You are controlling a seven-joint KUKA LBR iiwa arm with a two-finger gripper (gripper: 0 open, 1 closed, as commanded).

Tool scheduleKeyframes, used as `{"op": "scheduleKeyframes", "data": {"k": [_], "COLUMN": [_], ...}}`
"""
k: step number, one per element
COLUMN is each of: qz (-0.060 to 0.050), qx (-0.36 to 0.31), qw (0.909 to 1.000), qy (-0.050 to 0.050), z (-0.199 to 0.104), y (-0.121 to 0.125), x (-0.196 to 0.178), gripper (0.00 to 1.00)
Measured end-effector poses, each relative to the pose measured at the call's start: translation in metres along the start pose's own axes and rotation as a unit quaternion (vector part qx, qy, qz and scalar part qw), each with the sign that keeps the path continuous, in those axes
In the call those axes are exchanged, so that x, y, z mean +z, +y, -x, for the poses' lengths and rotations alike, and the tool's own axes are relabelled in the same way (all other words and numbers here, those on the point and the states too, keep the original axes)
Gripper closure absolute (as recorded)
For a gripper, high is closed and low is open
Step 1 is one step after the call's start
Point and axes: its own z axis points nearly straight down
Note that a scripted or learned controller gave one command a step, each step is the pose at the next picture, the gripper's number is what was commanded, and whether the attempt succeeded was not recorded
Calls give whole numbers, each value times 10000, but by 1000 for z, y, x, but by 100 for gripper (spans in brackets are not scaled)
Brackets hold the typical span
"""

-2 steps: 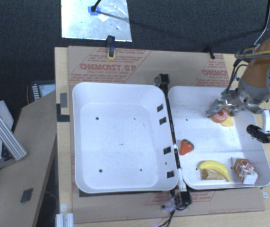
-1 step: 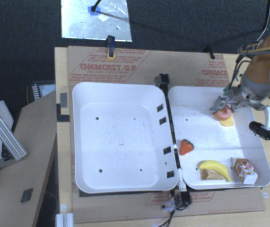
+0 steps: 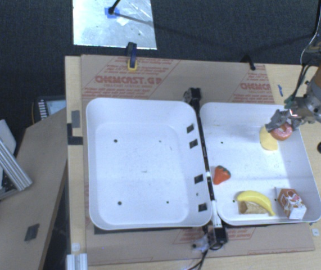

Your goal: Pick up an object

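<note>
nearest in the right bin [image 3: 312, 207] lie a banana [image 3: 256, 199] and small carton [image 3: 291, 203], its print unreadable, then a strawberry [image 3: 221, 174]; farther, the gripper [image 3: 278, 124] is clamped on a red object [image 3: 284, 131] above a yellow piece [image 3: 268, 141], with "chemcast" cardboard [image 3: 132, 72] beyond.

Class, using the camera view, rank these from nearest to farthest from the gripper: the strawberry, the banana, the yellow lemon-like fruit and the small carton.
Measured from the gripper over the right bin's far right side:
1. Yellow lemon-like fruit, just beside it.
2. Strawberry, by the bin divider.
3 and 4. Small carton, near right corner, and banana, near edge: too close to call.
</note>
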Motion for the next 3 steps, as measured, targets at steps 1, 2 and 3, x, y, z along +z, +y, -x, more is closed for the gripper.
{"op": "scheduleKeyframes", "data": {"k": [1, 2, 3], "qz": [-49, -50, -32], "qx": [-8, -21, -56], "qw": [10000, 10000, 10000], "qy": [17, 23, 32], "z": [-12, -52, -129], "y": [-21, -59, -76], "x": [98, 94, 57], "gripper": [100, 100, 100]}}
